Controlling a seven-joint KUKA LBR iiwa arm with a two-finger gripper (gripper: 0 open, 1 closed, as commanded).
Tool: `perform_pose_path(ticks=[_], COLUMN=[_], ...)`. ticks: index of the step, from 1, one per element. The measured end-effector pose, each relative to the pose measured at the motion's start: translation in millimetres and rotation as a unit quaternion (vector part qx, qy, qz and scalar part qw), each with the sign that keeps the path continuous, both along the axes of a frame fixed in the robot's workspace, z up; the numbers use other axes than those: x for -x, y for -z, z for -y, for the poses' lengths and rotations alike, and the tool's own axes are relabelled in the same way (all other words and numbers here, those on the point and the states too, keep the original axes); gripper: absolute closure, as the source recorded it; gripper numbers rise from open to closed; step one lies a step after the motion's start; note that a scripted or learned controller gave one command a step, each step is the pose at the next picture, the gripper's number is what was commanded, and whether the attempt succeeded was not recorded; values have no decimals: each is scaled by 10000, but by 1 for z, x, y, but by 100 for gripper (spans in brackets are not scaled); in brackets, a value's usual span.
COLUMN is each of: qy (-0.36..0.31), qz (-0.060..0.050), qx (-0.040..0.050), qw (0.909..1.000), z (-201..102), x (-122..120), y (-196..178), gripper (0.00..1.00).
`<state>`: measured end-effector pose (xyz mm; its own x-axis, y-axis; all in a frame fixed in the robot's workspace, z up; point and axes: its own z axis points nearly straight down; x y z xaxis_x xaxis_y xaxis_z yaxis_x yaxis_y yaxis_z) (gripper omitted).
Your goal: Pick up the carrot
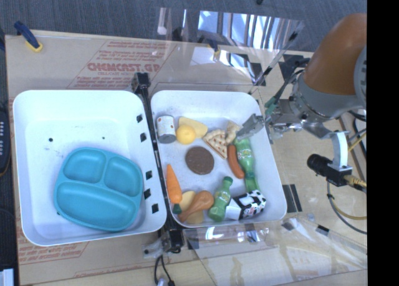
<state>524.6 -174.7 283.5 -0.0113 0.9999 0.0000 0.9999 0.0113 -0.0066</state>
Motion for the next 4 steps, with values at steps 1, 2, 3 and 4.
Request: perform_pose_path(ticks=[1,2,3,4], qy=[-257,-1856,-1885,-1449], qz=[-29,1,-2,-18], qx=[-6,-14,-9,-7], qw=[9997,9826,9821,9894], z=[-66,-110,-74,-77], x=[46,48,-40,-95], y=[58,81,127,195], gripper=[0,0,0,0])
